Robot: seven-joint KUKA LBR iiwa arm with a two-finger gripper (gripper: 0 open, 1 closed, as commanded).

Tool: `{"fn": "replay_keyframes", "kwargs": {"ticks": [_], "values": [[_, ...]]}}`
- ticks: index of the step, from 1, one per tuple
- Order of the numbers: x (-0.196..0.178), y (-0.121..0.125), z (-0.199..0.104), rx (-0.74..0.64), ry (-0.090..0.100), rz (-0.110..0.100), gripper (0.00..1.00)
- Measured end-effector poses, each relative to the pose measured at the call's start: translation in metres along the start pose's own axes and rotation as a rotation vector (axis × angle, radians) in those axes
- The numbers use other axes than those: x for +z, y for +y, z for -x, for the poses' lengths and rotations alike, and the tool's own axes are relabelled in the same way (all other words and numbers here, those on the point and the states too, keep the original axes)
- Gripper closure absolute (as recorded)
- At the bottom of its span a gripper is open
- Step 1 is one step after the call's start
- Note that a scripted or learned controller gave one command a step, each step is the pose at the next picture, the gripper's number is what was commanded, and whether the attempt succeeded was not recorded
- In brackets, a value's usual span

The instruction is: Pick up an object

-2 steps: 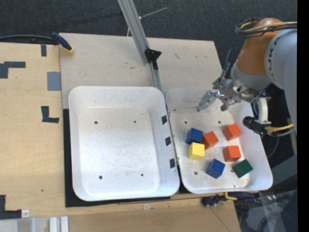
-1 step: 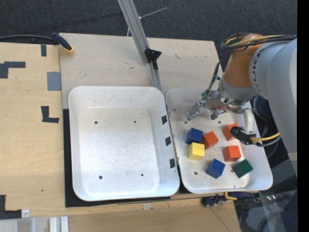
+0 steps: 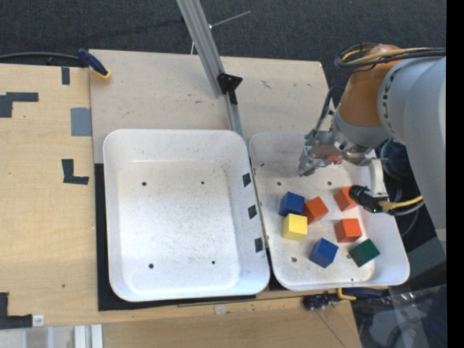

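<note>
Gripper (image 3: 313,164), finger state indiscernible, hovers in the right bin (image 3: 275,151) just above 7 blocks (image 3: 317,209).

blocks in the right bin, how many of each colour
blue: 2, the other blue one
orange: 3, also and
yellow: 1
green: 1
total: 7

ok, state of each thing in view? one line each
gripper: over the right bin's far end, nothing seen between its fingers
right bin: holds seven blocks
left bin: no blocks in it
blue block: flat, touching the yellow block
green block: near the front right corner
</note>
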State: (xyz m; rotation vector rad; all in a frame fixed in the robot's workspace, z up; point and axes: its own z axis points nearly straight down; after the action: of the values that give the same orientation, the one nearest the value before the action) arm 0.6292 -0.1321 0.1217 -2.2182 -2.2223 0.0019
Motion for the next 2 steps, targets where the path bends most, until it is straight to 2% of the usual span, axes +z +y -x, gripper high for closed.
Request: {"fn": "replay_keyframes", "kwargs": {"ticks": [1,2], "values": [[-0.064,0.002,0.000,0.001,-0.002,0.007,1.00],[-0.107,0.003,-0.003,0.000,-0.001,0.006,1.00]]}}
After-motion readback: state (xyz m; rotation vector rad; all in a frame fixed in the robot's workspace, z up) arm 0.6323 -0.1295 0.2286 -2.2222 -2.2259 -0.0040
